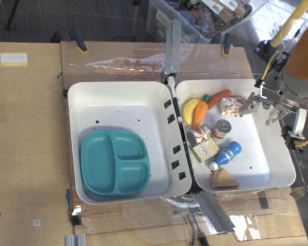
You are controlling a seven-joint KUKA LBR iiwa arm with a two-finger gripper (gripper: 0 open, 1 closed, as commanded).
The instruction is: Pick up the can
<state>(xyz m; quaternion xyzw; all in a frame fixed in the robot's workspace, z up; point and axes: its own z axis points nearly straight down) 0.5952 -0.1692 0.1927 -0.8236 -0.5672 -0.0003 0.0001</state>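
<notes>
Nearest, a tan wedge (223,178) lies below the can (222,128) (label unreadable); tool (285,118) state unclear.

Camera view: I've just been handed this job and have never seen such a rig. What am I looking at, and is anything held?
This is one fixed camera above a bench, looking down at a slant. Two shallow white bins sit side by side. The left bin holds a teal divided plate. The right bin holds the clutter: the can near its middle, a blue bottle just below it, a banana, carrots, a small carton and a brown wedge. The grey machinery at the right edge is the robot arm, over that bin's right rim. I see nothing in its grasp; the can lies apart from it, untouched.
</notes>
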